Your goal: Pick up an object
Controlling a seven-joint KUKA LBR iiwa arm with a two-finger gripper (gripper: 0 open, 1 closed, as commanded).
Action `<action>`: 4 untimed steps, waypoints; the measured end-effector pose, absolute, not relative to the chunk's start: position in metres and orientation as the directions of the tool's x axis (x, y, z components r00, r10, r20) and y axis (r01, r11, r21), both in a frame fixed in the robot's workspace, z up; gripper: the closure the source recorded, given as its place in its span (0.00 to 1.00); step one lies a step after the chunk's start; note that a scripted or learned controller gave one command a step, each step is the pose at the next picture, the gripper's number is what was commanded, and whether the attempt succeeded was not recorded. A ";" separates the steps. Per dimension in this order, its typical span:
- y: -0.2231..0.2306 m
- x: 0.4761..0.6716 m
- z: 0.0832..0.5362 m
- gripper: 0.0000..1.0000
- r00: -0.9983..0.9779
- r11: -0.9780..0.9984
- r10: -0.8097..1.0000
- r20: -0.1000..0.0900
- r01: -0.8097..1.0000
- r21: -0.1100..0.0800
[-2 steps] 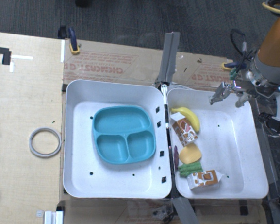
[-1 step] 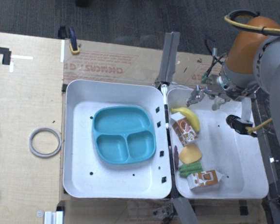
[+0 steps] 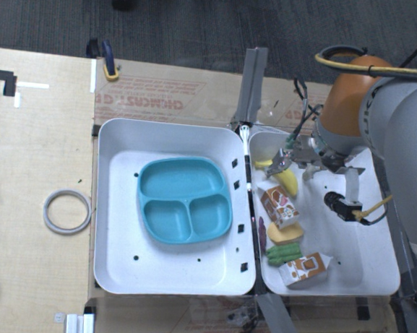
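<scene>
Two bins [image 3: 117, 212], one target: the arm reaches for the banana [image 3: 287, 181].
Gripper [image 3: 280, 163] sits just above it; whether it is spread or closed, I cannot tell.

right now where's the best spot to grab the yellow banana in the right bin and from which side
Probably across the middle of the yellow banana, coming straight down. It lies flat and slanted, narrow across its width, so jaws set crosswise to its length should span it. The gripper hovers at its upper end. The small printed carton lies just below it, so stay off the lower tip.
</scene>
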State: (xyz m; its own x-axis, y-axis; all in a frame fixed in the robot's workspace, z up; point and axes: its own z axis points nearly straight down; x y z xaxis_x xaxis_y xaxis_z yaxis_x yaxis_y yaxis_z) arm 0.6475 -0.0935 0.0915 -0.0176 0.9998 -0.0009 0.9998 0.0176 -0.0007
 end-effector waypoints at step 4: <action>-0.037 0.634 0.238 1.00 0.529 -0.529 0.849 -0.004 0.849 -0.003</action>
